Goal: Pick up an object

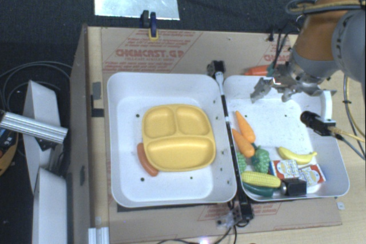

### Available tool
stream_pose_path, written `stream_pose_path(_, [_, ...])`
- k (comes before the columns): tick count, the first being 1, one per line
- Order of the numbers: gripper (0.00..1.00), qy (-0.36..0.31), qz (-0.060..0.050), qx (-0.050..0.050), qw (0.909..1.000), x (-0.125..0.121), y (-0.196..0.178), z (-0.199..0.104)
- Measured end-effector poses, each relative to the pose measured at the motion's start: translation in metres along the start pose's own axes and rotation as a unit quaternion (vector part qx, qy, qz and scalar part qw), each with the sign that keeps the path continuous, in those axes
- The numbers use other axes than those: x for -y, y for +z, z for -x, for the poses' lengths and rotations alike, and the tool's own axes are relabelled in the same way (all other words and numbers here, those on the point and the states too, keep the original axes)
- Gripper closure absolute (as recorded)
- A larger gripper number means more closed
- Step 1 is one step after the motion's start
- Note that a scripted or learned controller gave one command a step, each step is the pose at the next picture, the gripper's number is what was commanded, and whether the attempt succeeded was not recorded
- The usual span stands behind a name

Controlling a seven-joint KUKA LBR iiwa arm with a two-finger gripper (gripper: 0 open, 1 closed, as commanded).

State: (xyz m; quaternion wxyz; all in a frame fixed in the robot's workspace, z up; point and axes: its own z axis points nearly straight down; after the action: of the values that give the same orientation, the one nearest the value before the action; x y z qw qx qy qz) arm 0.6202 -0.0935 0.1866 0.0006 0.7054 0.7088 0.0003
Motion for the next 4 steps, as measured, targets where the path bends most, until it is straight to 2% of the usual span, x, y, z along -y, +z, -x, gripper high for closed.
stream_pose_path(1, [0.00,0.000,-0.002,0.000,1.0000,-0.004,0.101,-0.011])
stream_pose_path(2, [0.00,0.002,0.000,0.000,1.0000,0.030,0.102,-0.011])
stream_pose_path(3, [0.00,0.002,-0.001,0.000,1.0000,0.035,0.102,-0.006])
stream_pose_path(4, [0.00,0.001,0.000,0.000,1.0000,0.021,0.102,-0.011])
